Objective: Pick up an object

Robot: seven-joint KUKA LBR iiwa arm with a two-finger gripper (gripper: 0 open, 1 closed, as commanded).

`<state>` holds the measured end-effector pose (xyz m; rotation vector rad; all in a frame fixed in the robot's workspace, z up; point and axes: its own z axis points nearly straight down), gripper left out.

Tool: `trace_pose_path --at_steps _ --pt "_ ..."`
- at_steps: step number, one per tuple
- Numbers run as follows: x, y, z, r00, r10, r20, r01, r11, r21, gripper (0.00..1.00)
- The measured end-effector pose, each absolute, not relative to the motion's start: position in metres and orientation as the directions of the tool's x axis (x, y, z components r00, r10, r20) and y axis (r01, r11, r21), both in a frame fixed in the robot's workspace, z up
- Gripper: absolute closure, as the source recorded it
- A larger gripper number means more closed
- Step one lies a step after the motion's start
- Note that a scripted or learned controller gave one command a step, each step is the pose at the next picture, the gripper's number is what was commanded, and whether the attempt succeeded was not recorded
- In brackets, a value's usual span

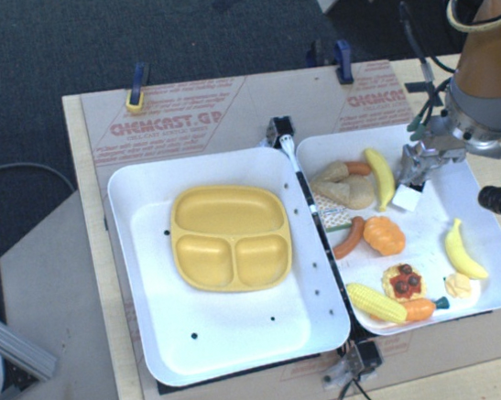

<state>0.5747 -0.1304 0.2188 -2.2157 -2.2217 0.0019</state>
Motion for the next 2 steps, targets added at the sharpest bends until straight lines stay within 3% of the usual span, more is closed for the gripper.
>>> trace_pose_path --at_steps 2 --pt "0.541 -0.029 0.229 -0.004 1.0 0.003 1.0 0.004 -0.003 1.0"
